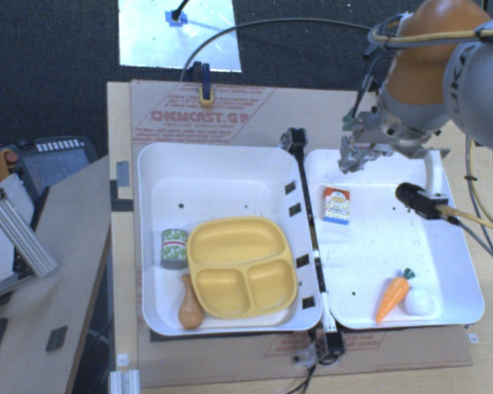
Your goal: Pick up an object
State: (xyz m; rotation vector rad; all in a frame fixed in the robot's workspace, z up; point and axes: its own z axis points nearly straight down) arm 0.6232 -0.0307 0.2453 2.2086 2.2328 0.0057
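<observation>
- Pale bench [119,130] against dark flooring, topped with a printed cardboard sheet [230,113] and two shallow white bins side by side.
- Likeliest pick: small carton [337,205], white with red and blue print, lying flat on the floor of the right bin [370,245], close to the wall shared with the left bin and toward the far end.
- Probably light and fairly stiff, as a little cardboard box. Smooth printed faces, so likely a bit slippery. Liable to dent under a hard squeeze.
- Best taken across the narrower width, by the two long edges, in a straight descent from above. Little height to catch while flat, hence a reach right down to the bin floor.
- End effector [355,158] hanging just past the carton's far end, near it but apart from it, with nothing visibly held. Impossible to tell from this slant whether spread or pressed together.
- Further out in the same bin: toy carrot [392,296] and white ball-like thing [418,301], touching or nearly so at the near right corner, well apart from the carton.
- In the left bin [214,179]: yellow divided plate [230,236], with a small green-and-white can [174,247] just beside its left rim.
- At the plate's near-left edge, a brownish piece [190,306], perhaps a spoon or a toy pear; too small to tell.
</observation>
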